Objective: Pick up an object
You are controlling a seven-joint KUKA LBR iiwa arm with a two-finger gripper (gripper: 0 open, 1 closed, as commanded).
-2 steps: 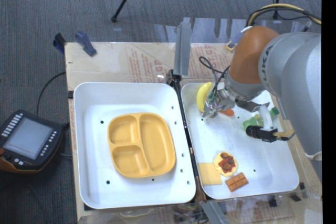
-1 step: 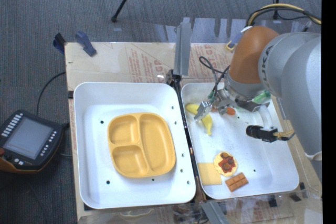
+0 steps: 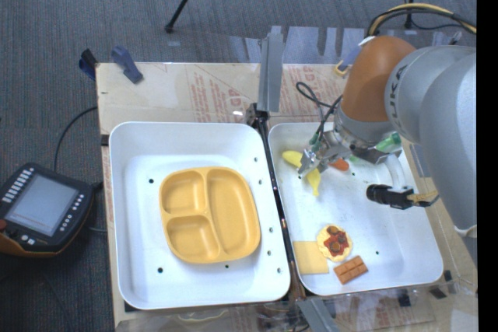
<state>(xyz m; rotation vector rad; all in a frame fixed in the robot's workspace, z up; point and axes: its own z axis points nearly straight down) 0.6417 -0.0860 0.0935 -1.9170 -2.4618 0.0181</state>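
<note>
Hovering over the yellow banana [image 3: 310,171] at upper middle of the right bin [image 3: 405,260], gripper [image 3: 311,163] fingers' spread impossible to tell, risking a glancing, slipping grab.

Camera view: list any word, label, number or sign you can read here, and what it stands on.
Red print on the board behind the bins: too blurred and turned to read.
Dark lettering on the grey arm beside its orange band: cut off, unreadable.
Pendant screen: no characters can be made out.
Nothing else bears text.
</note>
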